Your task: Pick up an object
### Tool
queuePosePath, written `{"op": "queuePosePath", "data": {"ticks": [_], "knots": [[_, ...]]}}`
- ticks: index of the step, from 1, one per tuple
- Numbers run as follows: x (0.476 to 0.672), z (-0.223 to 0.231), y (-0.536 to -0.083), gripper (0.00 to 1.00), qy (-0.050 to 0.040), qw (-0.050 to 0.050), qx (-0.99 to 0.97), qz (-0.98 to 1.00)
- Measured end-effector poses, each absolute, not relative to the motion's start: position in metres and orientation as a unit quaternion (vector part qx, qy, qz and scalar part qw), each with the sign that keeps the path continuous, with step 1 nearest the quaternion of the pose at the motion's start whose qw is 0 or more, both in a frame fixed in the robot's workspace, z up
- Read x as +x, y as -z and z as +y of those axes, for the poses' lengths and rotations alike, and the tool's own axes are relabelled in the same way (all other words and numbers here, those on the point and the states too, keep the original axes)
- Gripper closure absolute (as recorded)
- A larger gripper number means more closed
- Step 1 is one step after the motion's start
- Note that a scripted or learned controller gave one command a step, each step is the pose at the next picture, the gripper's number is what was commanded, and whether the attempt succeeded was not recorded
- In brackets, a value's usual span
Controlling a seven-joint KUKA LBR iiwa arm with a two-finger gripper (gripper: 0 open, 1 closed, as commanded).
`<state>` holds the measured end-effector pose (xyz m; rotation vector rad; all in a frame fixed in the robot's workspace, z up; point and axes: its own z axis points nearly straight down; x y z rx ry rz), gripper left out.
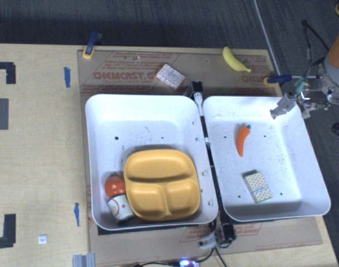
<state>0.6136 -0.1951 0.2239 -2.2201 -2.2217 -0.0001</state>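
The right bin (308, 166) holds a small orange carrot (243, 139) near its middle and a patterned flat block (257, 186) toward its front. In the left bin (103, 127) lie a yellow divided plate (161, 182) and, at the plate's left, a red and white toy (118, 196). My gripper (293, 109) hangs over the right bin's far right corner, open, with nothing between its fingers. It is well apart from the carrot, up and to the right of it.
Behind the bins, on the brown board, lie a yellow banana (235, 60) and a second patterned block (169, 75). A black clamp (197, 88) sits where the two bins meet at the back. Cables hang at the far right.
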Motion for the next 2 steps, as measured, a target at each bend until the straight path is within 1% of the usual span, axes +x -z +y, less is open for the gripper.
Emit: {"op": "queuePosePath", "data": {"ticks": [1,2], "knots": [[0.594,-0.103,-0.086,0.00,0.0006,0.000,-0.707,-0.708],[0.595,-0.104,-0.096,1.00,0.0014,-0.002,-0.707,-0.707]]}}
